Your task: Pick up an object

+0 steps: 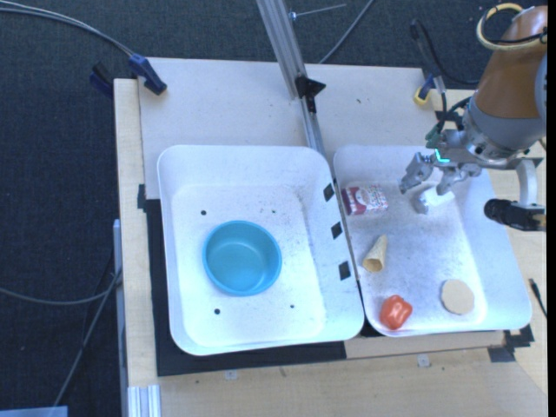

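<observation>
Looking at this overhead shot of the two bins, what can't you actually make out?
- Gripper, camera view: too small and blurred to tell its state or whether it touches the right bin.
- Arm: cut off by the right edge.
- Red-and-white packet: label print too small to read.
- Blue bowl: underside hidden by itself.

Can [364, 200], cone [374, 253] crowd right bin [512, 307] left side — centre open.

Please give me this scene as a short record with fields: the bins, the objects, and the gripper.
left bin: blue bowl
right bin: red-and-white packet, cone, red object, tan round piece
gripper: above the right bin's far part, nothing between its fingers
nearest object to gripper: the packet
</observation>
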Available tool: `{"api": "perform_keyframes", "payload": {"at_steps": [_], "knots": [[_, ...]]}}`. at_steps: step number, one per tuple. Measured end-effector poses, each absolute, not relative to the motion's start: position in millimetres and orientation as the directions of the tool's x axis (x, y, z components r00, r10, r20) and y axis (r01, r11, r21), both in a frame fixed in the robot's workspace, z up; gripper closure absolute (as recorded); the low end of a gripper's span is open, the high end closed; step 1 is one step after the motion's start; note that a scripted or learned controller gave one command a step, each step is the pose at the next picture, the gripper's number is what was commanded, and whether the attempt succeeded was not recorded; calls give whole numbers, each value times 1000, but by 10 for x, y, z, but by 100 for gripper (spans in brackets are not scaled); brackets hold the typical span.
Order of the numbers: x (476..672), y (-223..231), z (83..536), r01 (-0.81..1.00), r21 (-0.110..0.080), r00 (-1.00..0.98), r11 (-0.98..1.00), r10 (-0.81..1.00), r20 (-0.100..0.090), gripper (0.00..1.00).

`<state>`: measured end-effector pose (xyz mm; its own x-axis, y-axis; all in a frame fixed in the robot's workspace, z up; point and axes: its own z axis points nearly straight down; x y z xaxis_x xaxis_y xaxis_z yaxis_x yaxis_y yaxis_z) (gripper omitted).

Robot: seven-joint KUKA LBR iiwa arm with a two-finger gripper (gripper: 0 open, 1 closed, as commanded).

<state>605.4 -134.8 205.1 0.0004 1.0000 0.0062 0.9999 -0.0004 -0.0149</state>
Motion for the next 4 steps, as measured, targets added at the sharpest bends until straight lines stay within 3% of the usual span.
{"api": "perform_keyframes", "payload": {"at_steps": [1,3,4], "knots": [[6068,-1348,2087,1000,-8,0,0,1000,5,0],[5970,-1259,979,1000,-17,1,-1,1000,7,0],[5992,-1253,1142,1000,-9,1,-1,1000,8,100]]}}
